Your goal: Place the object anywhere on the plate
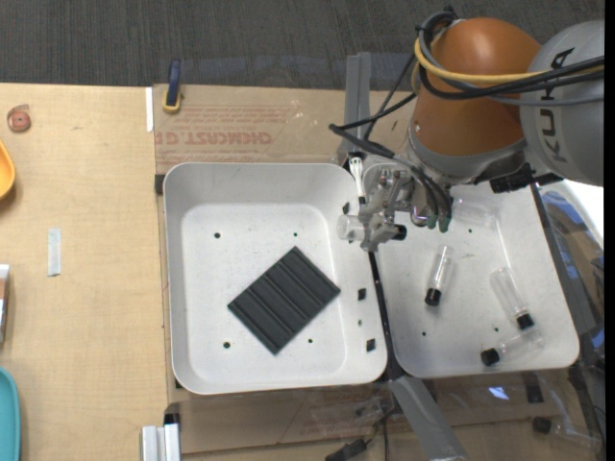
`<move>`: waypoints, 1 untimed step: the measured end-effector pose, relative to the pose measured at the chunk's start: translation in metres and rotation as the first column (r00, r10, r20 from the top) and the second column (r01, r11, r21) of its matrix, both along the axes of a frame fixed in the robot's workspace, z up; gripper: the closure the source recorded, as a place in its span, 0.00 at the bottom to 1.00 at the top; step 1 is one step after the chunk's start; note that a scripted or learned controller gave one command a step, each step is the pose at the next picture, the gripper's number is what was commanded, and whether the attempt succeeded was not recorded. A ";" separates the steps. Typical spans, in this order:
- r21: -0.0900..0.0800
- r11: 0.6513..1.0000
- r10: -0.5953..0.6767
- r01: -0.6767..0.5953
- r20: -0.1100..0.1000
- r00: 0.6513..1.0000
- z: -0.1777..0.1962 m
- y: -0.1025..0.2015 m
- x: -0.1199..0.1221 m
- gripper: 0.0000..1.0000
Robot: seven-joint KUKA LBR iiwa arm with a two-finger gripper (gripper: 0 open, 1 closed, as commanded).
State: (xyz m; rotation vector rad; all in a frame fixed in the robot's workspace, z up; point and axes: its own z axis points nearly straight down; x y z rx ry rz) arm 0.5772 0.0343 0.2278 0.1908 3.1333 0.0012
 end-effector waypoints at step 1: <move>0.000 0.921 0.390 -0.390 -0.001 0.921 0.015 -0.037 -0.055 1.00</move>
